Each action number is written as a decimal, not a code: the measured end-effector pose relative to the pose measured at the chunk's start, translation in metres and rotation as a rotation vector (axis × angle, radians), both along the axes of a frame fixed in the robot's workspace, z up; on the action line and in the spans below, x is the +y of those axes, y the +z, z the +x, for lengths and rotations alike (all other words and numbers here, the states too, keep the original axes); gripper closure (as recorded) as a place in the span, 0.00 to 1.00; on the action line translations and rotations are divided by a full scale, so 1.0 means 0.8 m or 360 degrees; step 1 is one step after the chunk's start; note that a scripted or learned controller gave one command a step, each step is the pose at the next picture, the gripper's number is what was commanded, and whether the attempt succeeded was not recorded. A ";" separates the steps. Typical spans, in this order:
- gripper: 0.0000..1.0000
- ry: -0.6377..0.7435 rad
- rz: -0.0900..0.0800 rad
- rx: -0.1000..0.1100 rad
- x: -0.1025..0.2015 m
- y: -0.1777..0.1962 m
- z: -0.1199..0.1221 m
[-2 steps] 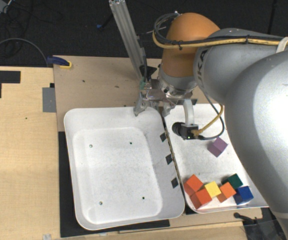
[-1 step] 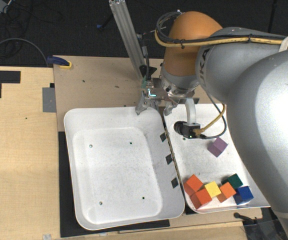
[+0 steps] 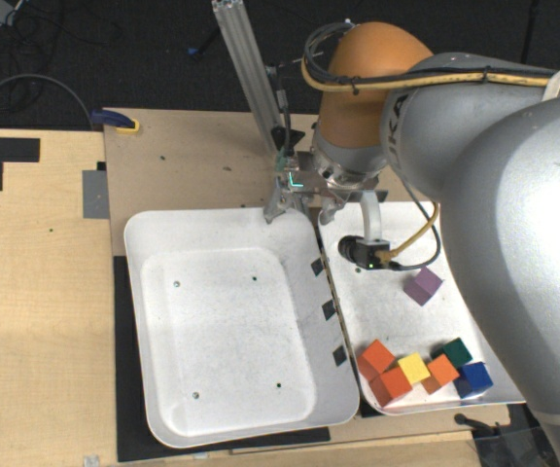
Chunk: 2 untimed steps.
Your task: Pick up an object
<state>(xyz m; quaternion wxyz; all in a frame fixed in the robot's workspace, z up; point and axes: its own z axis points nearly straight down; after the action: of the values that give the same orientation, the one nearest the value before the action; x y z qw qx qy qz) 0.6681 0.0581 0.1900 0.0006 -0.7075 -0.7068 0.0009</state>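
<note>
- Blocks lie in the right bin [image 3: 387, 290]: a purple block [image 3: 422, 286] alone near the middle, and a cluster at the near end with two orange blocks [image 3: 377, 356] [image 3: 442, 369], a red block [image 3: 392, 385], a yellow block [image 3: 413, 369], a green block [image 3: 454, 350] and a blue block [image 3: 472, 378].
- The tool [image 3: 304, 202] hangs over the far edge where the two bins meet; I cannot tell its state.
- The left bin [image 3: 163, 236] is white with small dark specks.
- The tabletop [image 3: 27, 290] is pale wood with black and grey patches; beyond it the room is dark, with cables on the floor.
</note>
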 end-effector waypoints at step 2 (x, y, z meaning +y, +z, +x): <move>0.00 -0.0002 0.0000 0.0000 -0.001 0.000 0.000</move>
<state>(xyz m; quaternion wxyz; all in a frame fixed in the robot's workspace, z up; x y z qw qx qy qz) 0.6682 0.0576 0.1900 0.0006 -0.7080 -0.7062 0.0007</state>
